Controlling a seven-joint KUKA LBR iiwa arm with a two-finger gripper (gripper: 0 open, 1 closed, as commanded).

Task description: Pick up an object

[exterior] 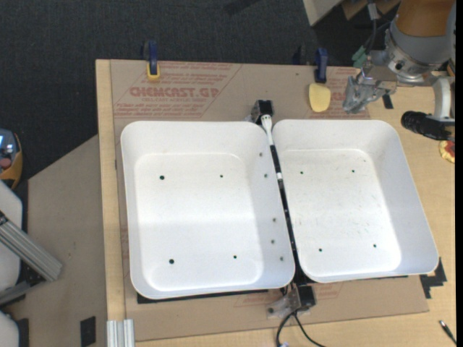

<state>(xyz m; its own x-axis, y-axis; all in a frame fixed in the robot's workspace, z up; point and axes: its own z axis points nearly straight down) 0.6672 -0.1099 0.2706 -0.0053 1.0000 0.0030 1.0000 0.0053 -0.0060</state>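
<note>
A small pale yellow object [319, 97] lies on the brown board behind the right bin's [405, 194] far-left corner, outside both bins. My gripper [358, 98] hangs over the board just to the right of the object, a short gap apart from it, beyond the right bin's far rim. Nothing shows in its grasp. The grey arm with its orange band reaches in from the upper right.
The left bin [130, 194] and right bin sit side by side, joined by a black strip [278, 186]. Two blue clamps [151, 53] [320, 63] stand on the board's far edge. A small red and yellow thing [449, 149] lies at the right edge.
</note>
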